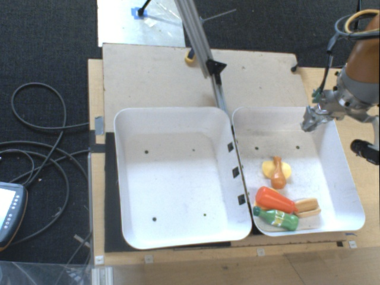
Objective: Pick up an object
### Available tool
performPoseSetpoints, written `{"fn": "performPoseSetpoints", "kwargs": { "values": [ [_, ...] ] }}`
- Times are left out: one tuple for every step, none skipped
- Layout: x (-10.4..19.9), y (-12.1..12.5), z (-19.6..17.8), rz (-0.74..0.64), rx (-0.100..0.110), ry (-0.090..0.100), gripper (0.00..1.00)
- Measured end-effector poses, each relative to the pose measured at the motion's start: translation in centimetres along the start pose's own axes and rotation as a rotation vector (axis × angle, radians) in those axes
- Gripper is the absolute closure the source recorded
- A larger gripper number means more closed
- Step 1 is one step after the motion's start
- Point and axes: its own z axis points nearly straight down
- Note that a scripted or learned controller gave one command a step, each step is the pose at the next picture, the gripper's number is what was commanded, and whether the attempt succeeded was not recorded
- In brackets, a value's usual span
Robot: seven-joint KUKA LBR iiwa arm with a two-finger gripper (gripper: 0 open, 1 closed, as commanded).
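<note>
In the right bin (332, 159) lie several toy items near its front. A yellow and orange piece (276, 171) rests mid-bin. Below it an orange-red carrot-like toy (275, 200) lies beside a tan hot-dog bun (307, 206), with a green bottle (276, 218) at the front edge. My gripper (312, 120) hangs over the bin's back right corner, well above and behind the toys, with nothing seen in it. Its tip looks small and grey.
The left bin (124, 159) sits beside the right one, a black-marked divider rim (235, 171) between them. A slanted metal pole (199, 34) crosses the back board. Cables and a pendant (10, 209) lie on the floor at left.
</note>
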Motion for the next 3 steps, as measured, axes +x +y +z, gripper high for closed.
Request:
{"fn": "performPoseSetpoints", "kwargs": {
  "values": [
    [4.3,-1.6,0.0,0.001,0.001,0.0,1.0],
    [9.2,-2.6,1.0,0.0,0.001,0.001,1.0],
    [14.6,-4.4,1.5,0.0,0.002,0.002,1.0]
  ]
}}
